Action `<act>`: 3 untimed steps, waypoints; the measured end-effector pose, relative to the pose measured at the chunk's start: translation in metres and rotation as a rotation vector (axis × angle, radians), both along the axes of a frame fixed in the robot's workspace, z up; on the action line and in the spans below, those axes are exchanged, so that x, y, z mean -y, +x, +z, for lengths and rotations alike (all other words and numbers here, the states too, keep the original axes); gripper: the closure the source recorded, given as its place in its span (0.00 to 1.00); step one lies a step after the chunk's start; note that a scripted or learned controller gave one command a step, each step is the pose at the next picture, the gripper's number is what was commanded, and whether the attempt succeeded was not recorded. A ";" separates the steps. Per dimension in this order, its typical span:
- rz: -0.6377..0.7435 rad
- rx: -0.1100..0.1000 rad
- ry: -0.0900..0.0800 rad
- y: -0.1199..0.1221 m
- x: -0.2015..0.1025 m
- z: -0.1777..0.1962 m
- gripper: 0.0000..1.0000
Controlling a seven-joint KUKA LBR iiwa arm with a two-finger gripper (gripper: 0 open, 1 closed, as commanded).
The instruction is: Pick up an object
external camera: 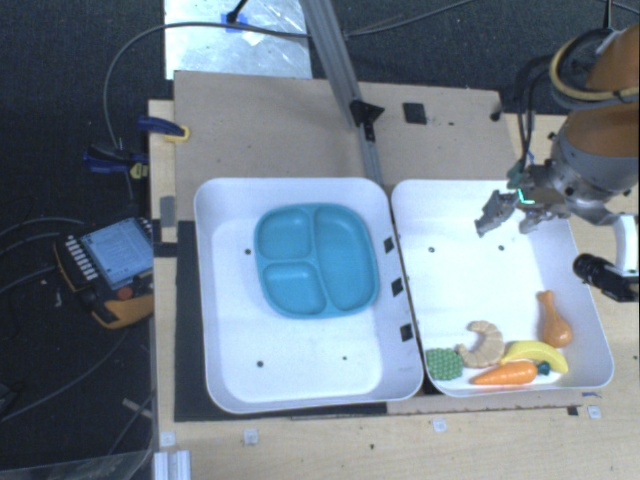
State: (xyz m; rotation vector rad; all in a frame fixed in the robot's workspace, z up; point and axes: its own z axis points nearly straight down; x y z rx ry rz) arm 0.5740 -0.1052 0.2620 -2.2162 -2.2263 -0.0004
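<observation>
The gripper [510, 213] hangs over the upper part of the right bin [450, 288], its fingers [490, 220] spread apart with nothing between them. The toy foods are clustered well apart from it, at about five o'clock in that bin: a green piece [444, 363], a croissant [484, 343], a carrot [505, 374], a banana [538, 354] and a drumstick [552, 318]. A blue divided plate [316, 260] lies in the left bin [230, 368] on the bench [260, 118].
</observation>
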 end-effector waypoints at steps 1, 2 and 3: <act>0.000 0.001 0.000 0.000 0.000 0.001 0.00; -0.003 -0.004 0.000 -0.003 -0.007 -0.059 0.00; -0.004 -0.002 0.000 -0.003 -0.015 -0.105 0.00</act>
